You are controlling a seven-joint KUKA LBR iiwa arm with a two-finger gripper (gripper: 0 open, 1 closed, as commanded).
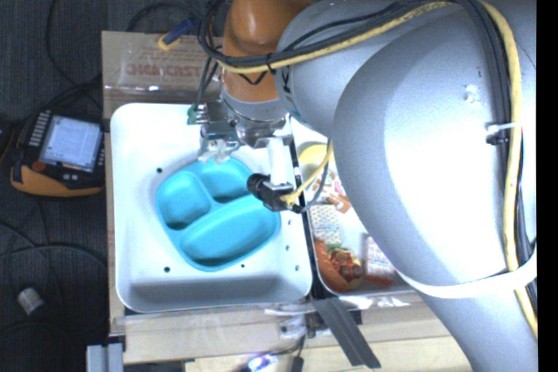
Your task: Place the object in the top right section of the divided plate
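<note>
A blue divided plate (pixel 214 213) lies tilted in the left white bin (pixel 139 187), with two small sections at its upper side and one long section below. My gripper (pixel 220 148) hangs over the plate's upper right section, right at the plate's far rim. The wrist above it hides the fingers. Nothing lies in the visible parts of the plate's sections. Whatever is under the wrist is hidden.
The right bin (pixel 336 248) holds several small mixed items, among them colourful packets and a yellow piece. A black cable end (pixel 266 189) hangs off the arm beside the plate's right rim. The large grey arm covers most of the right bin. A handheld screen (pixel 65 144) lies left of the bench.
</note>
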